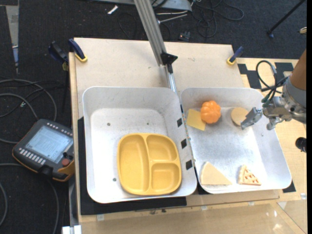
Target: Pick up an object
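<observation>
Objects for picking lie in the right bin (273,152), the one nearer the arm. An orange, pumpkin-like ball (211,111) sits toward the bin's far left, touching a flat yellow cheese slice (196,120) that lies just to its left and slightly nearer the camera. To the right of the ball, apart from it, rests a round tan disc (238,115) close to the far wall. Along the near wall lie a pale tan wedge (214,175) and, just beside it on the right, a smaller waffle-patterned triangle (248,176).

The gripper (259,120) reaches in over the right rim of this bin, beside the tan disc. Its two fingers stand apart, one (250,118) slanting down next to the disc's right edge and the other further right. Nothing shows between them. Whether the nearer finger touches the disc is unclear. The grey arm (297,89) enters from the right edge of the view.

The left bin (97,130) holds a yellow divided tray (148,164) with three compartments, lying flat toward the near side. Both bins rest on a tan bench board (122,62) with yellow clamps at its far corners. A slanted metal pole (151,28) crosses above the board. On the dark floor to the left sits a teach pendant (46,147) with a lit screen.
</observation>
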Robot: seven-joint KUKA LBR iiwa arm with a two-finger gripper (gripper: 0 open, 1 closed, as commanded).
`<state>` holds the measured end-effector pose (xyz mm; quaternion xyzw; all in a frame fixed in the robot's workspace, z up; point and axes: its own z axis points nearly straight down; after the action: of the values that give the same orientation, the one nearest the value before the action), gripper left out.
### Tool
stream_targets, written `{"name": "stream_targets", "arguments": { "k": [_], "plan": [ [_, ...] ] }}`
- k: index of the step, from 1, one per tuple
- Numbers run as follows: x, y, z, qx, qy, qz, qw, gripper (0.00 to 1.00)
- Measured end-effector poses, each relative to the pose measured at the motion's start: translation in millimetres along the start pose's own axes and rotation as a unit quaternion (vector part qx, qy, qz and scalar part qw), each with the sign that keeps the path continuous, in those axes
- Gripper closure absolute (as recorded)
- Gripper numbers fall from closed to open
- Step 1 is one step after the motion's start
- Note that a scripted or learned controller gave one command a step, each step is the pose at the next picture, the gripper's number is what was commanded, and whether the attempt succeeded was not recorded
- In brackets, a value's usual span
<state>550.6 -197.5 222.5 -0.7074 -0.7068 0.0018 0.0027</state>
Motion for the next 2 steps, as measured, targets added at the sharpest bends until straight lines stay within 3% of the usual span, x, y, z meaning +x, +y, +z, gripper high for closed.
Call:
{"name": "stream_targets", "arguments": {
  "k": [2],
  "plan": [
    [4.9, 4.3, 104.8, 0.000, 0.000, -0.001, 1.0000, 0.00]
  ]
}}
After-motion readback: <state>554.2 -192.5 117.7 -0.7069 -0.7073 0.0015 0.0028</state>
